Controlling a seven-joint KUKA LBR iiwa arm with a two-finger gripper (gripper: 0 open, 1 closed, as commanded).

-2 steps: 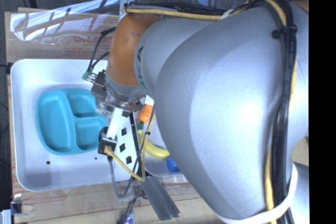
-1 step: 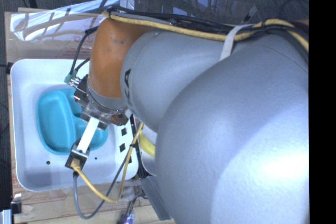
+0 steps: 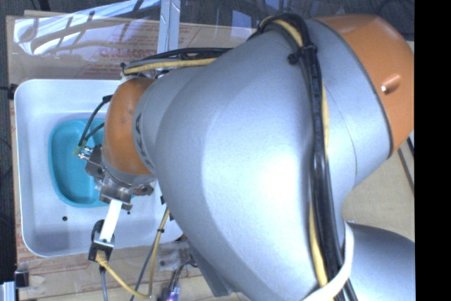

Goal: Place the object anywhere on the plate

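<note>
Gripper (image 3: 94, 164) is hanging beneath the grey arm (image 3: 261, 166); cannot tell its grasp; blue plate (image 3: 67, 166) is lying just beside it in the white bin (image 3: 32, 151).

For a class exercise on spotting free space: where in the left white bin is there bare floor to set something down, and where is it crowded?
Bare floor shows in the white bin between its left wall and the blue plate, and along the near edge below the plate. The arm crowds the plate's right side.

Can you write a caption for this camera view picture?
Big grey robot arm reaches over a white bin holding a blue plate.
</note>
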